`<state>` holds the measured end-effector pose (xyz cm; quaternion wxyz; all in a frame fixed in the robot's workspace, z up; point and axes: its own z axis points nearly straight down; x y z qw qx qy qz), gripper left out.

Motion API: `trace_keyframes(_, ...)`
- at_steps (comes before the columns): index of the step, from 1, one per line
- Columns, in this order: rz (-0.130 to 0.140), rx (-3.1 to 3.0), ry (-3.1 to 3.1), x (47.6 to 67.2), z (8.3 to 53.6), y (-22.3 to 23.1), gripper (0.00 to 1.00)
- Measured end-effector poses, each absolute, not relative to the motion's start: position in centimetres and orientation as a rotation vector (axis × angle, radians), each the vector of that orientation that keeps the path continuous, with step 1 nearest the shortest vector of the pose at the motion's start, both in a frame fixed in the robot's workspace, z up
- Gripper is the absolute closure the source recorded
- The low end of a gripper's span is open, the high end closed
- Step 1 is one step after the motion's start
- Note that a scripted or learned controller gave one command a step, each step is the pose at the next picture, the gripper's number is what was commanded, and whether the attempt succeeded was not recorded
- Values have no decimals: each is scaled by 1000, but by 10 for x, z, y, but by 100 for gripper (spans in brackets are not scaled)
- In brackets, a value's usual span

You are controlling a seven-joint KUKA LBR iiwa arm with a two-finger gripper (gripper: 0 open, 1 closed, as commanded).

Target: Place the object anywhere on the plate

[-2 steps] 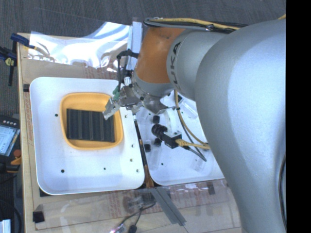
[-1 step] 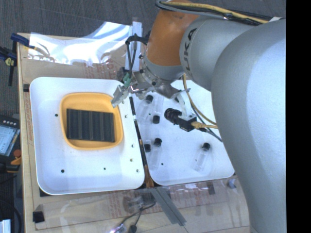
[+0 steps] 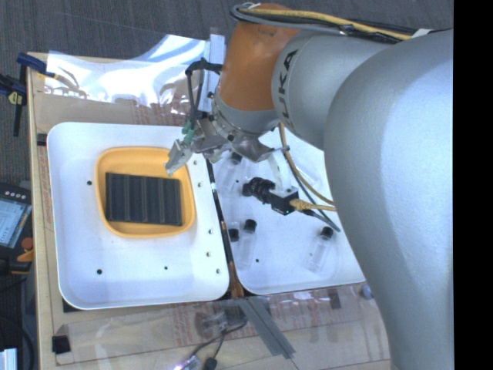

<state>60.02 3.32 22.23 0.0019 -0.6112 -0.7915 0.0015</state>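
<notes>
On the counter [image 3: 115,331], two shallow white bins side by side. In the left bin [image 3: 69,230], a yellow plate [image 3: 115,164], flat, with a dark ridged panel [image 3: 146,197] across its middle. Low over the plate's far right corner, the tool [image 3: 179,159], slanting down and leftward from the grey arm [image 3: 370,129] and its orange band [image 3: 250,68]. Cannot tell whether apart, together or clamped on anything: too small and blurred against the yellow rim. In the right bin [image 3: 277,277], three small clear vials with black caps: first vial [image 3: 233,235] just beside the seam between the bins, second vial [image 3: 249,227] near it on the right, third vial [image 3: 320,249] well apart, lying close under the arm. All three off the plate, resting on the white floor. Beyond the bins, a crinkled shiny sheet [image 3: 146,64].
</notes>
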Motion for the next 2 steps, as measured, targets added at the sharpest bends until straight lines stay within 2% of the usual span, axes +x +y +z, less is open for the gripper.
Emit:
trace_keyframes(1, 1, -1804, -2569, 583, 241, 85, 0)
trace_keyframes(2, -3, -1439, -2795, 657, 314, 80, 0)
